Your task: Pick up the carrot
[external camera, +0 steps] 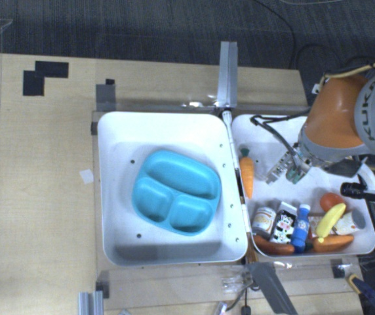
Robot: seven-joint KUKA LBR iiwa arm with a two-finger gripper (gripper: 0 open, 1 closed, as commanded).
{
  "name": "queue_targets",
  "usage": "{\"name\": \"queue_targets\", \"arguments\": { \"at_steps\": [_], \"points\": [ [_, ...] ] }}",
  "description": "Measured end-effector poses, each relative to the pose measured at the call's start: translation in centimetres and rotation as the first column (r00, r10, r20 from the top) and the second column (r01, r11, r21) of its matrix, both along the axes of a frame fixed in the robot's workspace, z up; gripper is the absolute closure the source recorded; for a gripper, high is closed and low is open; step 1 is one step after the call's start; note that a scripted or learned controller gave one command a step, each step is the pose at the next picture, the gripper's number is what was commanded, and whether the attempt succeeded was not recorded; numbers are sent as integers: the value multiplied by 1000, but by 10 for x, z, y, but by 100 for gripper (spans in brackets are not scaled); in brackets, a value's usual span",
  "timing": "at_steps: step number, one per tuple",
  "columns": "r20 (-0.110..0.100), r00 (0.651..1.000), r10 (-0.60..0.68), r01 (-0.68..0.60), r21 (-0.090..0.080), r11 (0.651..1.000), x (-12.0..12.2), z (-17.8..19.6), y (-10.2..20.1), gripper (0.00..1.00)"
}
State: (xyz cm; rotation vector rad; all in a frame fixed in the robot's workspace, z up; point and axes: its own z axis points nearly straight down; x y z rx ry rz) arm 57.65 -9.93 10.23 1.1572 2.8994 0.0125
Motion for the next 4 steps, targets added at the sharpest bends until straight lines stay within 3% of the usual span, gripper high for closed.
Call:
{"name": "queue_targets", "arguments": {
  "at_steps": [1,2,3,4],
  "points": [
    [-11,974,226,-226,-3,974,5,84,50,100],
    [-11,949,316,-316,-3,949,71,92,67,100],
    [-12,727,687,-687,-6,727,75,85,80,100],
    [-11,575,818,-818,-10,575,89,103,84,100]
  ]
}}
